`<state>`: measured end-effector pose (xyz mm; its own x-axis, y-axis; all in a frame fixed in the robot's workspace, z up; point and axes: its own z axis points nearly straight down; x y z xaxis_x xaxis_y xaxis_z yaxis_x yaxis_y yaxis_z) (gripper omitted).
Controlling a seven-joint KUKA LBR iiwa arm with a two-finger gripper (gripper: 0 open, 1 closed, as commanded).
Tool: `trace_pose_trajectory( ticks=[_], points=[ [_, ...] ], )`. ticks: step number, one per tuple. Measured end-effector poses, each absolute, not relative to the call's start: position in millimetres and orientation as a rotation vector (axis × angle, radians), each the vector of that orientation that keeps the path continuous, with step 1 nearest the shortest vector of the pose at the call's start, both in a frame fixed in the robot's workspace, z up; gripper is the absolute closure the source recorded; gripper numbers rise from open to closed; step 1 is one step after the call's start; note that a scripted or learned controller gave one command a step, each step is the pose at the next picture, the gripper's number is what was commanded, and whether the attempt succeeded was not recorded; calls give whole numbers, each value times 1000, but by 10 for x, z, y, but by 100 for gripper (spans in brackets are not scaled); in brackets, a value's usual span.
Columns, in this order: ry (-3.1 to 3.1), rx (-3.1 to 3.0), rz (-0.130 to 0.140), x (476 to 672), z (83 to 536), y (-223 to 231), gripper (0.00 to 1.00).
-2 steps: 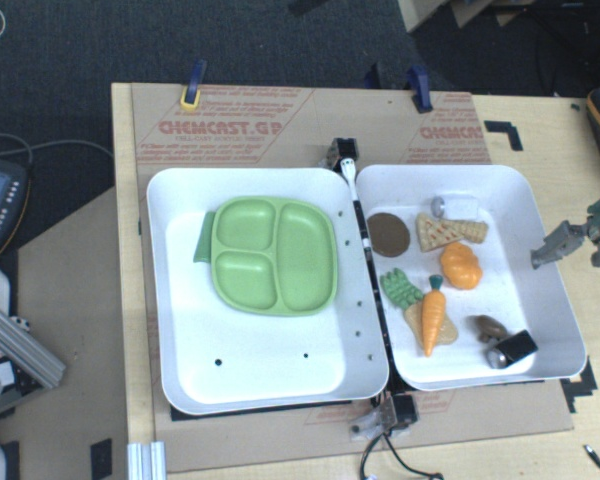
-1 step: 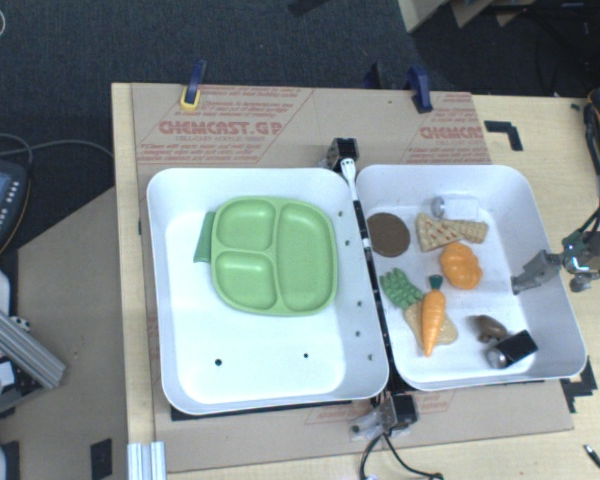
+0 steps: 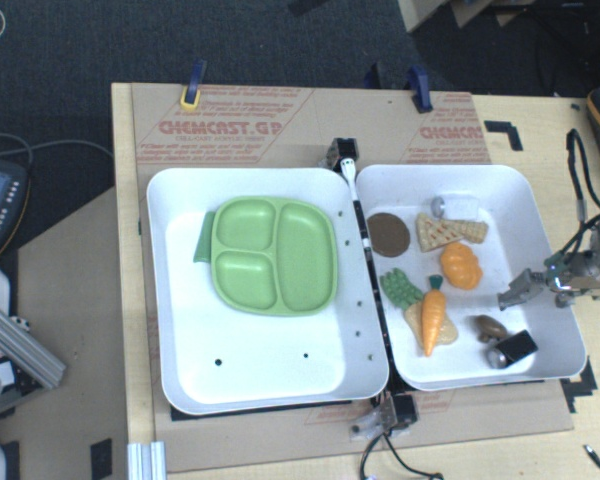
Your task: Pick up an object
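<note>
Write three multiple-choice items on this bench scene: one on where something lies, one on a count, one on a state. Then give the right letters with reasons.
1. Where does the light green plastic divided plate lie?
A. in the left white bin
B. in the right white bin
C. on the cardboard sheet behind the bins

2. How many compartments does that plate have?
A. two
B. three
C. five

3. How does the orange toy carrot lie?
A. standing upright on its tip
B. flat on the floor of the right bin
C. on the green plate

Key: 1 A, the plate rests on the left white bin. 2 B, two small sections and one long one show. 3 B, it lies flat in the right white bin, beside the green leafy toy.
</note>
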<state>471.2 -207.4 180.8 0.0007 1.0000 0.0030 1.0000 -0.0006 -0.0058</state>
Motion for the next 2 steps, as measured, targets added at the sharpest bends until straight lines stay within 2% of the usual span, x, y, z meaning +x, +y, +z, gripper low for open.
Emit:
trace_pose_trajectory(
  ticks=[1,2],
  points=[
    [-2217,-2216,3,4760,1194,-2024,0],
    [-2217,-2218,2,4753,823,-2015,0]
  ],
)
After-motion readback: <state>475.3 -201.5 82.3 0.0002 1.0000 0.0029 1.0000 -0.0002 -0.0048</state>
